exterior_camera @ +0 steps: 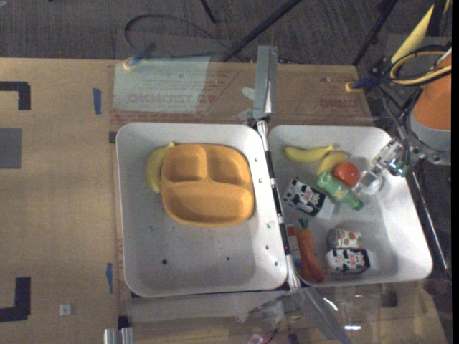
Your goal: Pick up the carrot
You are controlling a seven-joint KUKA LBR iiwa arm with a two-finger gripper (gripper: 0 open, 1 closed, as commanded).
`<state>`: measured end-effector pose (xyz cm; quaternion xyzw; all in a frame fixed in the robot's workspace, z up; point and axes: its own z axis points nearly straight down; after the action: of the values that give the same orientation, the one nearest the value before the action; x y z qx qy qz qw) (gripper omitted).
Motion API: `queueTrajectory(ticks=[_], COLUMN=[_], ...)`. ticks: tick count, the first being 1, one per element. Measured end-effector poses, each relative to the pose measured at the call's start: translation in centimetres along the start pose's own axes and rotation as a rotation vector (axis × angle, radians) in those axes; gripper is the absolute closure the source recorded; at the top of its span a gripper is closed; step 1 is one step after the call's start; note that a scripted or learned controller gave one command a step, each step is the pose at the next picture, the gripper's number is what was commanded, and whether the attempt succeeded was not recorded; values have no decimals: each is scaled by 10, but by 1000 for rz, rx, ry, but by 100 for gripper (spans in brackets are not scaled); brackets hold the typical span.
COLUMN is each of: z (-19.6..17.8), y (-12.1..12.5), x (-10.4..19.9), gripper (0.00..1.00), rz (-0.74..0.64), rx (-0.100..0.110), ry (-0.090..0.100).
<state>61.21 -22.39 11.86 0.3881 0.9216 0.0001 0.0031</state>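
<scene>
A wooden tabletop (57,213) is carrying two shallow white bins side by side, seen from above at a slant.

Starting at the left, the left bin (179,264) is holding an orange divided plate (208,183), with a yellow banana (153,169) lying against the plate's left edge.

Moving right, the right bin (405,228) is holding a scatter of small things. The carrot (310,254) is lying along this bin's left wall, near the front corner, pointing roughly front to back. Just right of it, two small cartons with cow markings (348,252) are sitting close together. Further back, another black-and-white carton (304,196) is lying near the left wall, a green object (338,190) is lying beside it, a red round item (347,172) is sitting just behind that, and a second banana (310,153) is lying near the back wall.

At the far right, the arm (434,113) is reaching in, and its gripper (391,160) is hanging over the back right part of the right bin, near the red item and well apart from the carrot.

Judging progress: the pick is not yet done. The carrot is resting in the bin, untouched, and the gripper would need to travel forward and leftward across the bin to reach it.

The jaws are too blurred to say how far open they are, and nothing is visibly sitting between them.
</scene>
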Motion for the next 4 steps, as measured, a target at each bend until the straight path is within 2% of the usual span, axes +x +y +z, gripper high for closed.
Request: queueTrajectory(ticks=[1, 2, 3, 4], z=[-69, 17, 31, 20], y=[21, 15, 13, 13], x=[-20, -11, -2, -4], gripper=[0, 0, 0, 100], rz=[-54, -41, 252, 251], rx=[-2, 1, -6, -5], ry=[-3, 4, 7, -1])
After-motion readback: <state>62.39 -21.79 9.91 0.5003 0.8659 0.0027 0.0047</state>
